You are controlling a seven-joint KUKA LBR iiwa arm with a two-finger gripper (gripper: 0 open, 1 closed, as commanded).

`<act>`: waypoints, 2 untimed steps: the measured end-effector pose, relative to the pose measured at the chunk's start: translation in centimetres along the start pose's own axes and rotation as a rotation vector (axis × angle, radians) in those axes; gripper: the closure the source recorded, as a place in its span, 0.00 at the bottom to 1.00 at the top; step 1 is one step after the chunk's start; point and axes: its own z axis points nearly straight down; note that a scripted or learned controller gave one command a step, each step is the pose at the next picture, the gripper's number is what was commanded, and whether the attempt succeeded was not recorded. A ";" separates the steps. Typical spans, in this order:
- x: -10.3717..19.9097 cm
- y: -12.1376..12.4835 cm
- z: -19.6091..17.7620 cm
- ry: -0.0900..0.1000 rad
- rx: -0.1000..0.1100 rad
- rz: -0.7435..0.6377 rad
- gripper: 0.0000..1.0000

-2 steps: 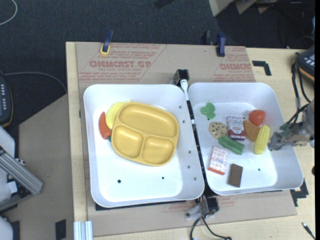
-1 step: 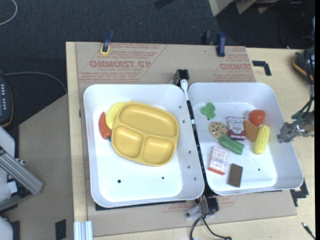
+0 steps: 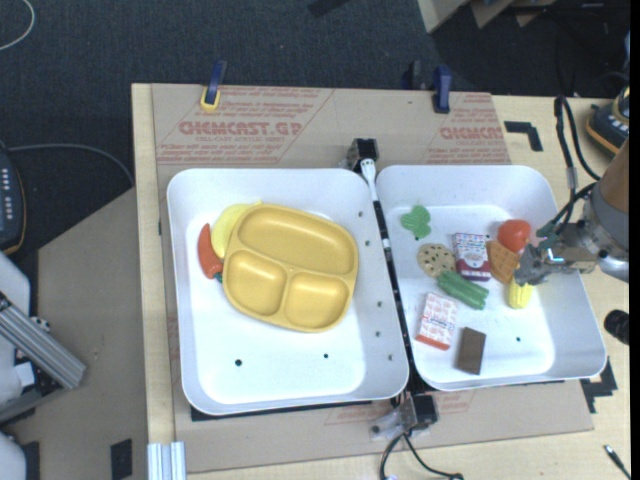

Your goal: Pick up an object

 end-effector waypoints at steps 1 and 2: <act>4.8 0.3 0.1 0.000 0.001 0.001 1.00; 9.9 1.8 -1.8 -0.002 -0.005 -0.001 1.00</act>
